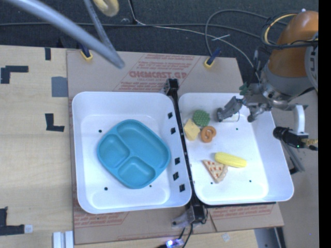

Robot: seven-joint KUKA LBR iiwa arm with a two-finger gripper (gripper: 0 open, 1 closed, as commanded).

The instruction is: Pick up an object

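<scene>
The right bin [258, 182] holds several toy foods: a green broccoli piece [200, 118], a pale yellow chunk [191, 131], an orange ring [208, 134], a yellow corn cob [230, 160] and a pizza slice [215, 170]. My gripper [236, 117] hangs over the bin's upper part, just right of the broccoli. It is open, its fingers spread wide with nothing between them. The corn and pizza lie well below it.
The left bin [85, 112] holds a blue divided plate [133, 153]. A black clip strip [178, 138] runs along the divide between the bins. Cables [227, 40] loop behind the right bin. The arm's orange band [295, 40] stands at upper right.
</scene>
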